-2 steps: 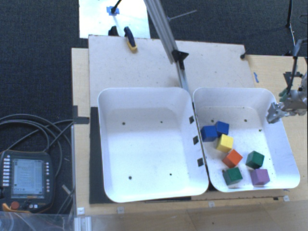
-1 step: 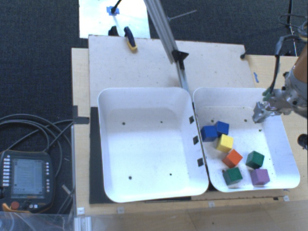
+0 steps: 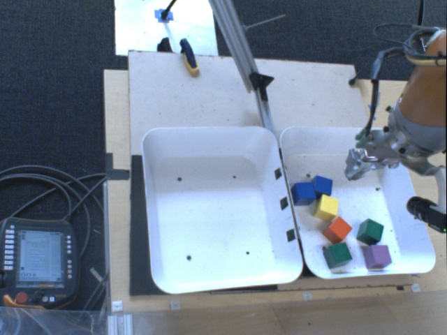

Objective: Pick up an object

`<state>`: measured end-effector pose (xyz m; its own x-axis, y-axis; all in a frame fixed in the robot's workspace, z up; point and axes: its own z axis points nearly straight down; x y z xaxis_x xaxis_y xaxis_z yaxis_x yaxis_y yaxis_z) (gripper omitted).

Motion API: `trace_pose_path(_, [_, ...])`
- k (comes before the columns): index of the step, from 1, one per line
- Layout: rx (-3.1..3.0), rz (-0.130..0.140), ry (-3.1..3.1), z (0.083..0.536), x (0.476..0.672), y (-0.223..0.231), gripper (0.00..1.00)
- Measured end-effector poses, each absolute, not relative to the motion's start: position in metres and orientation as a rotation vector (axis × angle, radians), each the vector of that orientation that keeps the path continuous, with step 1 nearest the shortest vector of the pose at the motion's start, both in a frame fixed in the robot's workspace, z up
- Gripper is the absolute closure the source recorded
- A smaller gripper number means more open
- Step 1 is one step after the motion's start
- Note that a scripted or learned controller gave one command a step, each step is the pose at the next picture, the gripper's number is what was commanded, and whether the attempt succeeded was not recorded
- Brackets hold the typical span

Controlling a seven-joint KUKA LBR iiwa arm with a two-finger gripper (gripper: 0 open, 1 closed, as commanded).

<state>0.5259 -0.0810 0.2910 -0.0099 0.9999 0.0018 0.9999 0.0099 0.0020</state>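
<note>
Small coloured cubes [image 3: 338,229] bunch near the right white bin [image 3: 412,250]'s lower middle, leaving its upper half open; metal gripper [image 3: 355,165] hovers there, fingers' state hard to tell honestly.

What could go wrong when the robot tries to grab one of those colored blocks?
1. The two blue blocks, the yellow block and the orange block sit packed close together, so the gripper might bump a neighbour or pinch two at once.
2. The purple block lies near the right bin edge, so the wall could get in the way.
</note>
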Motion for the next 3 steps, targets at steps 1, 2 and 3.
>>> trace_pose_path(1, [2.211, 0.003, 2.234, 0.274, 0.531, -0.028, 1.0])
trace_pose_path(2, [2.21, 0.004, 2.233, 0.273, 0.538, 0.021, 1.0])
trace_pose_path(3, [2.21, 0.004, 2.234, 0.273, 0.532, 0.067, 1.0])
